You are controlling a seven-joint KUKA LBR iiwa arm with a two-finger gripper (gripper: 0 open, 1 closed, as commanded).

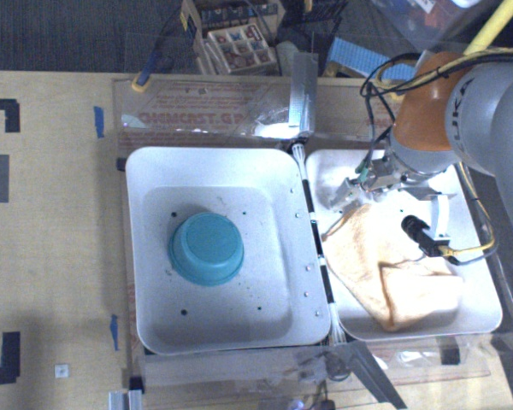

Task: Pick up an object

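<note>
Cloth (385, 272), tan and crumpled, lies in the right bin (483, 319), spread from the bin's left wall toward its near right corner, with a folded, thicker part at the near end. One thin corner of the cloth reaches up toward the gripper (369, 182), which hangs low over the far left part of the right bin, just beyond that corner. The gripper is small and partly blurred here, so I cannot tell how it stands, nor whether it touches the cloth; nothing can be seen held in it.

Above the gripper the arm (487, 118) comes in from the right, grey, with its orange band (423, 101) next to the wrist. Dark letters run along the grey part beside the band, but they are cut off and cannot be read with confidence. A black cable with a plug end (419, 233) hangs over the cloth, to the right of the gripper.

Left of the right bin sits the left bin (154, 178), and in it a teal bowl (207, 248) rests upside down, left of that bin's middle. Beyond both bins a clear plastic sheet (205, 109) lies on the worktop (51, 229), with faint reddish lettering too washed out to read.
</note>
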